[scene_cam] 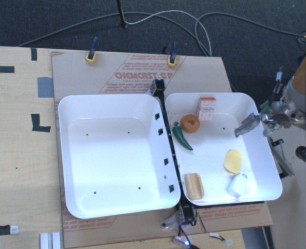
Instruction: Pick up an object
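Camera view, green pepper (183, 137) lying diagonally (stem upper-left), right bin (256, 154)

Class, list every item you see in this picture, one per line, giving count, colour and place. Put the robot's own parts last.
bins: 2, white, side by side on the bench
doughnut: 1, brown, right bin, far left part
green pepper: 1, green, right bin, beside the doughnut
small carton: 1, white and red, right bin, far side
yellow piece: 1, yellow, right bin, right part
bread slice: 1, tan, right bin, near edge
white object: 1, white, right bin, near right corner
clamps: 2, yellow and blue, far cardboard edge
gripper: 1, grey, above right bin's right rim
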